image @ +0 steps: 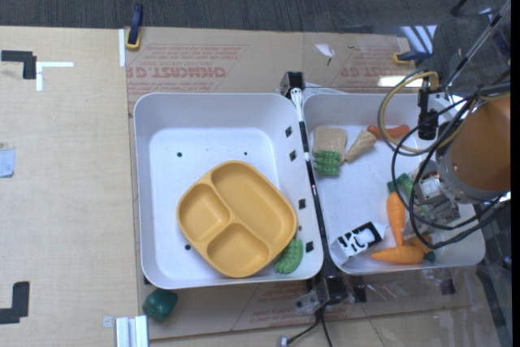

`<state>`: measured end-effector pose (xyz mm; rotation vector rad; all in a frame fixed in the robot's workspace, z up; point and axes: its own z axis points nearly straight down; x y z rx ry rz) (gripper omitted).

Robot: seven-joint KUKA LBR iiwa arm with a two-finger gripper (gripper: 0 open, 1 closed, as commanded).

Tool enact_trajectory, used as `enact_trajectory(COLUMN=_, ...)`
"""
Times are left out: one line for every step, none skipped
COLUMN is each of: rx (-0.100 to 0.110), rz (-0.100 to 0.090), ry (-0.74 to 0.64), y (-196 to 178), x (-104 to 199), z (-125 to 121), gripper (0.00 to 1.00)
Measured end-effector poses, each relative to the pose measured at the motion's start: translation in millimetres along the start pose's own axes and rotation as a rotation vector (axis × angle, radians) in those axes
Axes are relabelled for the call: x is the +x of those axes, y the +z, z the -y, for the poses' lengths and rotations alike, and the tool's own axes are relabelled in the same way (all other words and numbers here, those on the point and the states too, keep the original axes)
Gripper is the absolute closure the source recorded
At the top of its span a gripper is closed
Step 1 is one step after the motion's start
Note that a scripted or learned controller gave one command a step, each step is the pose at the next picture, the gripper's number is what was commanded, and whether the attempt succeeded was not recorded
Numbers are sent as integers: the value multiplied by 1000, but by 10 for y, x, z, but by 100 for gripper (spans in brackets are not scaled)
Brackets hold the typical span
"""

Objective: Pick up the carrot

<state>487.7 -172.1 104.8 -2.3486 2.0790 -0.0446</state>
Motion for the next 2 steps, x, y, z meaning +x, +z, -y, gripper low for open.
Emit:
enact_trajectory(rx=2, rz=0, ry=-258, y=9, x=-328, z=43, gripper=100)
enact_trajectory(rx=-15, rz=25, ry=-203, y=-877, x=-778, z=327, gripper=100)
